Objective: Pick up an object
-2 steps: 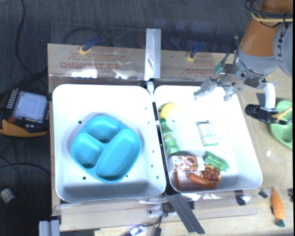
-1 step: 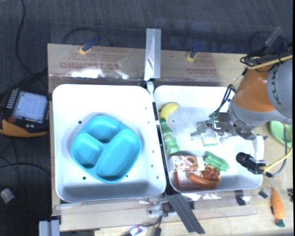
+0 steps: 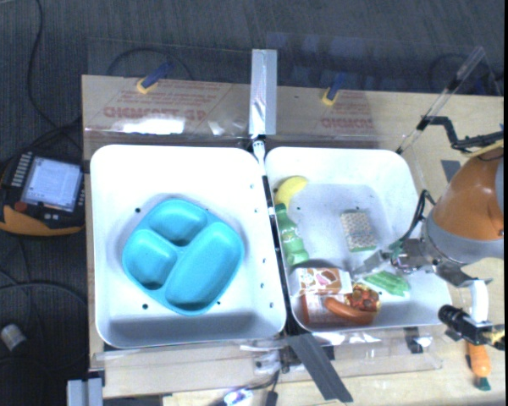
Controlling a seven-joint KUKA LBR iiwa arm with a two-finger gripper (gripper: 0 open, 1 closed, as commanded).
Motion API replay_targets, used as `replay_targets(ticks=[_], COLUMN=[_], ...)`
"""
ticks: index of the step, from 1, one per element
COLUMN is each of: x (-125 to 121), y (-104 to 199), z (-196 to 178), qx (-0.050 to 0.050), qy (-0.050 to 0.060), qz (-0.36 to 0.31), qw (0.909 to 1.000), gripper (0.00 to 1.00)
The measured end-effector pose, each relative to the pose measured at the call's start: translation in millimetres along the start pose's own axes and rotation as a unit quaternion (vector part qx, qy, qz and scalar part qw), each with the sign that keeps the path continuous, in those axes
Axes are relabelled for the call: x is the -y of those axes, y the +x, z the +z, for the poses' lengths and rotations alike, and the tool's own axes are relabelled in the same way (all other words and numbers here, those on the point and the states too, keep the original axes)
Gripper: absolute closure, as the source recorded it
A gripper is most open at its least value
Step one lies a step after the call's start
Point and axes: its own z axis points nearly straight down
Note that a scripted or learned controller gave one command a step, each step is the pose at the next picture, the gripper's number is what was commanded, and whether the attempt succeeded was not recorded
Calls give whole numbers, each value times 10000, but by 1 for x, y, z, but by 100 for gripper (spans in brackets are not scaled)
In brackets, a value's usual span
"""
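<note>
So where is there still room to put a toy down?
The right bin has bare floor along its far side, between the yellow fruit and the far wall. Its near end is crowded with food packets. The left bin has bare corners around the blue tray.

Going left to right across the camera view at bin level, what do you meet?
Handheld screen device on the floor → blue divided tray in the left bin → green bottle at the right bin's left wall → small mesh-patterned block → gripper → orange band of the arm.
</note>
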Motion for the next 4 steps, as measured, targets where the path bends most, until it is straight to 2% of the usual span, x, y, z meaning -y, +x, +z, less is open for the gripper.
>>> replay_targets(ticks=[1, 2, 3, 4], x=[0, 0, 1, 1], y=[0, 81, 73, 74], z=[-6, -115, -62, -62], qx=[-7, 22, 17, 14], qy=[25, 25, 32, 31], qz=[0, 984, 727, 725], qw=[10000, 9951, 9973, 9974], gripper=[100, 100, 100, 0])
